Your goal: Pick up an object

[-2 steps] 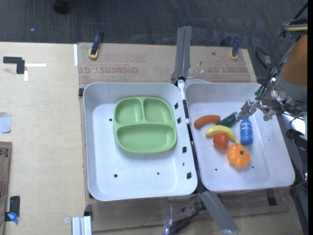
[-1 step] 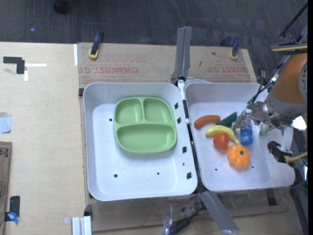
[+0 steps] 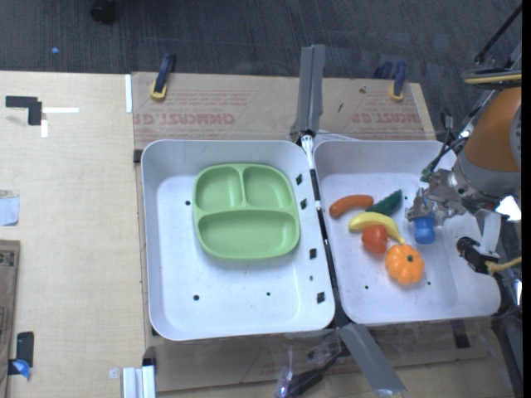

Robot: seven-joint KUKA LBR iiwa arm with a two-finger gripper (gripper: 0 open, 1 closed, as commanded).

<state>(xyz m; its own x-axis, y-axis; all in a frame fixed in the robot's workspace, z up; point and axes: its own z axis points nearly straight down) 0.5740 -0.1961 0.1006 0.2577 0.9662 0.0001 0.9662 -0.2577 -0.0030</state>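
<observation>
My pincer (image 3: pixel 425 214) hangs over the right bin (image 3: pixel 440 301), fingers down on either side of a small blue object (image 3: pixel 424 231), which sits btwn them; looks pinched on it. Just left of the pincer: green veg (image 3: pixel 388 201), banana (image 3: pixel 375 222), red sausage (image 3: pixel 351 205). Below-left, tomato (image 3: pixel 374 238) and orange pumpkin (image 3: pixel 404 264), near but apart from the blue piece. Far left, in the other bin (image 3: pixel 166 305), a green divided plate (image 3: pixel 246 211)
</observation>
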